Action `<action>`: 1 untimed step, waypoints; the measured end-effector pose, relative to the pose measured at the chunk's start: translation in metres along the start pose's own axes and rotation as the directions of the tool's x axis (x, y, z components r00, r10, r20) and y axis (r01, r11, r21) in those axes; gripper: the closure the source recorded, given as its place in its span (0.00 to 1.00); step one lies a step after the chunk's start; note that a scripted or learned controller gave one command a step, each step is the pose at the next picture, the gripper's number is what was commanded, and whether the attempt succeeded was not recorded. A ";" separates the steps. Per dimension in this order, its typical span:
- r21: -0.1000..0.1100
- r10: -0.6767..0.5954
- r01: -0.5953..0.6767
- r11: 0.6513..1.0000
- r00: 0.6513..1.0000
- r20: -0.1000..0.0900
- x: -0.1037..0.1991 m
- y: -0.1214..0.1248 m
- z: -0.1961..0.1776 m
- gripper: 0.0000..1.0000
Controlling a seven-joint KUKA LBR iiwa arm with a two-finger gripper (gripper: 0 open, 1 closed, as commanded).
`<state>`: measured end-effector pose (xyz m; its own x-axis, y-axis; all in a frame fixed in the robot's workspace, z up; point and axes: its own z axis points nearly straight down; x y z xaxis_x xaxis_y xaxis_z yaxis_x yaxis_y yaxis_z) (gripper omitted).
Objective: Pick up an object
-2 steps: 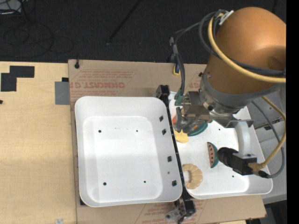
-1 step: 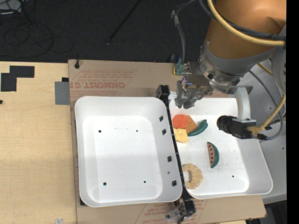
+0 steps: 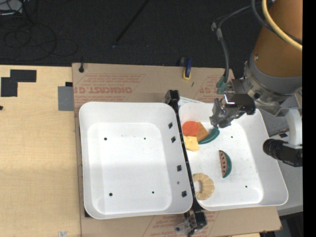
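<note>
**Arm poised over the right bin's far left corner**

Where the arm reaches in from the right, its orange band sits high at the far right and the grey wrist slants down and leftward to the gripper (image 3: 220, 118); the gripper hangs over the far left part of the right bin (image 3: 261, 132), and whether it is open or closed cannot be told from this angle; nothing can be seen held in it.

Just below its tip lies a green curved piece (image 3: 211, 136), touching or nearly touching an orange round piece (image 3: 191, 129) to its left; a yellow block (image 3: 191, 143) sits just nearer than the orange one; a watermelon slice (image 3: 225, 163) lies mid-bin; a tan ring (image 3: 203, 185) rests at the near left corner; the left bin (image 3: 98, 117) stands beside it.
</note>
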<state>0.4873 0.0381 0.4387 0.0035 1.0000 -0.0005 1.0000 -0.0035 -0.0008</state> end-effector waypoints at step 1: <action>-0.009 -0.007 0.007 1.000 1.000 -0.002 0.038 0.034 -0.104 1.00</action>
<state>0.5219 0.0763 0.5425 -0.0033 1.0000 0.0016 1.0000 0.0033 0.0082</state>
